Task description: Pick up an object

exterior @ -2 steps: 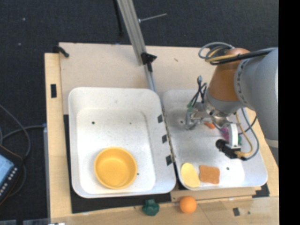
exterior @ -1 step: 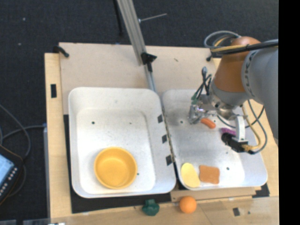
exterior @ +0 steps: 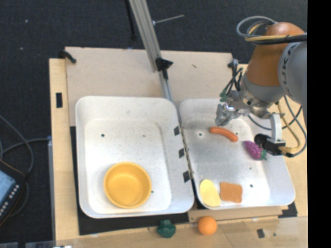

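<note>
Cam view: bench [exterior: 111, 74] w/ 2 white bins. Left bin [exterior: 88, 112]: yellow bowl [exterior: 128, 184]. Right bin [exterior: 274, 182]: orange sausage [exterior: 223, 133], purple toy [exterior: 253, 149], yellow disc [exterior: 209, 192], orange block [exterior: 231, 192]. Gripper [exterior: 223, 114] just above sausage, grasping nothing; open/closed can't tell. Off-bin at front: orange ball [exterior: 207, 225], green toy [exterior: 166, 229].

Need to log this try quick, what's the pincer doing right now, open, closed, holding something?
Pincer: over the right bin, just above the orange sausage; open or closed cannot be told, and nothing shows in its grip.
</note>
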You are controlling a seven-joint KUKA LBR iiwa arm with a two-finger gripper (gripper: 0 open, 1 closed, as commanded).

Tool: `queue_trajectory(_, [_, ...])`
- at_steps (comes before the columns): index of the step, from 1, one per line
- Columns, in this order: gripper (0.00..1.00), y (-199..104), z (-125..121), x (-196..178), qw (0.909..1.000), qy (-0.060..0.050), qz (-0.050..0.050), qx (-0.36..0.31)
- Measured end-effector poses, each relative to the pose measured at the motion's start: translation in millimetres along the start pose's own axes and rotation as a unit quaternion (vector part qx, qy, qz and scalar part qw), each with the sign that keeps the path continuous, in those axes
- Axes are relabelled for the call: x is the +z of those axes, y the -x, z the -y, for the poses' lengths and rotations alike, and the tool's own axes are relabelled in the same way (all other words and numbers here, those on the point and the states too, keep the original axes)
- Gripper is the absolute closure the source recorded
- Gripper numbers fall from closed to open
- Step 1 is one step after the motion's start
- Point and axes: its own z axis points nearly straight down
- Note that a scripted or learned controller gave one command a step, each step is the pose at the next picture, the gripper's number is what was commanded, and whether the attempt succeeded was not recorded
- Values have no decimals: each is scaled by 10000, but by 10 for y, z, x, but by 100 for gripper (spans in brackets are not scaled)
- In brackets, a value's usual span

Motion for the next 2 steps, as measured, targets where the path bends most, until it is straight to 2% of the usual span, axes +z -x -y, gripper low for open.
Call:
queue_trajectory(1, [100,90,-47,-563,10000,-25,4,-3])
queue_trajectory(2, [100,-386,-53,-622,10000,-33,-3,2])
